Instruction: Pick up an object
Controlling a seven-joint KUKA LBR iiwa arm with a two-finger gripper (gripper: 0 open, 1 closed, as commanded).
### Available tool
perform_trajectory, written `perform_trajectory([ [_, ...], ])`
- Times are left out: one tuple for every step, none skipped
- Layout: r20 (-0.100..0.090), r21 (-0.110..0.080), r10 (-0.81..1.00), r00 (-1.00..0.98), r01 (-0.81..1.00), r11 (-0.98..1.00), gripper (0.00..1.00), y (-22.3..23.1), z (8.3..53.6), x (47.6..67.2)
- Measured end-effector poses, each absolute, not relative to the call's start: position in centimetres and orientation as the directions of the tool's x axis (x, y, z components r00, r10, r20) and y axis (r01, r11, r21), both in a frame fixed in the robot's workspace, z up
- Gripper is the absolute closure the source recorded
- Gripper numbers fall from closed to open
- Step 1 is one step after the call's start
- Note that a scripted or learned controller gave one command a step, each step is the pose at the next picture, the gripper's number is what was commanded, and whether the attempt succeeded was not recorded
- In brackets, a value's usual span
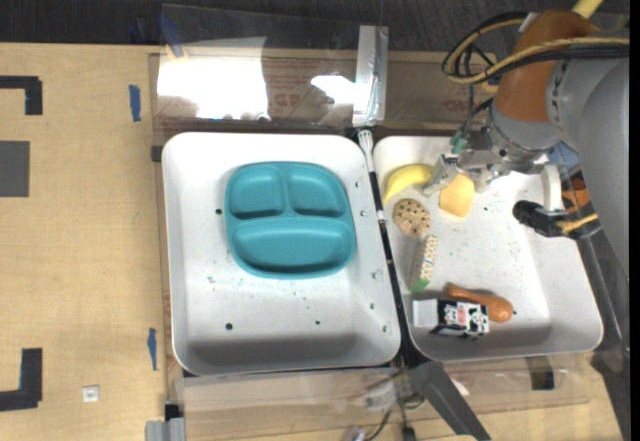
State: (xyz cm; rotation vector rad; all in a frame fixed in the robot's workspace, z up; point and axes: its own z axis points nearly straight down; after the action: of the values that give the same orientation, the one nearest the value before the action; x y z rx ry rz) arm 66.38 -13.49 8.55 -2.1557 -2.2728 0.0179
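Near edge of the right bin (560, 334) has a boxy black-and-white carton (455, 317) touching a smooth orange carrot (480, 302). Further back – a bumpy round cookie (410, 217), then a waxy yellow wedge (457, 197) just under the gripper (468, 167). Can't tell its state. The wedge's slanted faces could squirt sideways into the glossy banana (405, 179).

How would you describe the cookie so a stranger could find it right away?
Look in the right-hand white bin, near its left wall. The cookie lies just below the yellow banana. It is the only flat, round, tan thing there, speckled with dark dots.
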Motion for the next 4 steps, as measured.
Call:
perform_trajectory([
  [-0.003,-0.012,0.999,-0.055,0.998,0.055,1.0,-13.4,9.8,66.5],
  [-0.003,-0.013,0.998,-0.055,0.998,0.055,0.0,-13.4,9.8,66.5],
  [-0.001,0.004,0.971,-0.241,0.971,0.241,0.0,-9.4,9.1,55.4],
  [-0.006,0.011,0.971,-0.24,0.971,0.24,1.0,-9.5,10.3,55.7],
])
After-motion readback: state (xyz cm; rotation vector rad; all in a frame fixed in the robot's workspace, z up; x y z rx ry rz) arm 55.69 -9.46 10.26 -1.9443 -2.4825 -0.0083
